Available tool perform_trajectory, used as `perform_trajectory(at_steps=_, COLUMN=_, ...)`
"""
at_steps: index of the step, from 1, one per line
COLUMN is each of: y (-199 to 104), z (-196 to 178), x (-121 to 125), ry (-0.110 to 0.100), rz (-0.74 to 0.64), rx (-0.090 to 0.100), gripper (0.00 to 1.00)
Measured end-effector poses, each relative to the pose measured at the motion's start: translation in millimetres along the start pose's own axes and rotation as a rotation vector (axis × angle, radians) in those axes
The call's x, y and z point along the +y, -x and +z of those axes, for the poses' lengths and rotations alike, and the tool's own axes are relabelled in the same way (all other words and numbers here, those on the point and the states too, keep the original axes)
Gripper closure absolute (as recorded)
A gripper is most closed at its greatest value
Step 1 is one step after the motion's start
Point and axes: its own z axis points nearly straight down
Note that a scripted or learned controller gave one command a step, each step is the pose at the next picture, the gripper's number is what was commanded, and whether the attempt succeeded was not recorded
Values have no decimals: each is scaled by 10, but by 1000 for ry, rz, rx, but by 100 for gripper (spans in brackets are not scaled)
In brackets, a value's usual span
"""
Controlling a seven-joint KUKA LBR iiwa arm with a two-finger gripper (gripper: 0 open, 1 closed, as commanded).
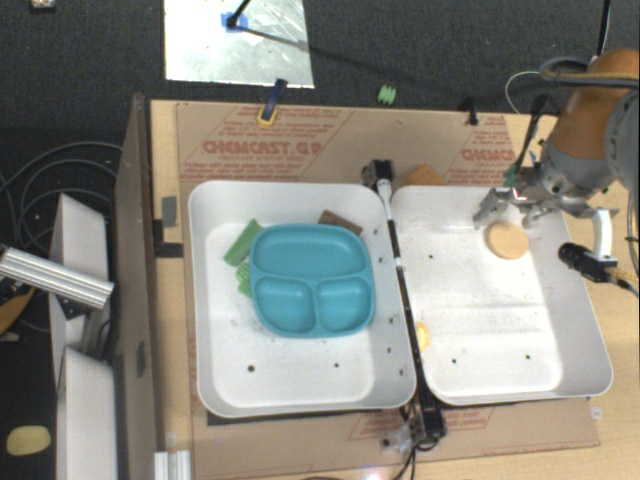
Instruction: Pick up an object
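The gripper (pixel 510 208) sits at the far right corner of the right bin (pixel 500 368), its two metal fingers (pixel 492 208) spread apart, nothing between them. A round tan disc (pixel 507 241) lies flat on the bin floor just below the fingertips; whether they touch it I cannot tell.

Nearest the camera, the front rims of the two white bins meet at a dark clip (pixel 430 423). A small yellow piece (pixel 422 337) lies at the right bin's inner wall, close to the seam.

In the left bin (pixel 220 368), a blue divided tray (pixel 310 278) with three compartments rests roughly in the middle. A green piece (pixel 241 243) pokes out from under its left edge, and a brown piece (pixel 340 221) shows at its far right edge.

Farther back, a tan shape (pixel 424 176) lies just beyond the bins near the seam. The brown cardboard sheet (pixel 300 143) with red printing spreads under both bins. Beyond it, on the dark floor, lies a shiny silver sheet (pixel 238 28), and a small green object (pixel 387 94) sits to its right.

The arm (pixel 590 128), with its orange band, comes in from the right.
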Motion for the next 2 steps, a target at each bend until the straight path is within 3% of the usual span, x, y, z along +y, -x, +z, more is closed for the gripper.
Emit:
perform_trajectory(at_steps=1, y=253, z=503, x=164, ry=-6, rz=0, rx=4, gripper=0)
perform_trajectory(at_steps=2, y=254, z=354, x=192, ry=7, rz=-4, rx=-3, gripper=100)
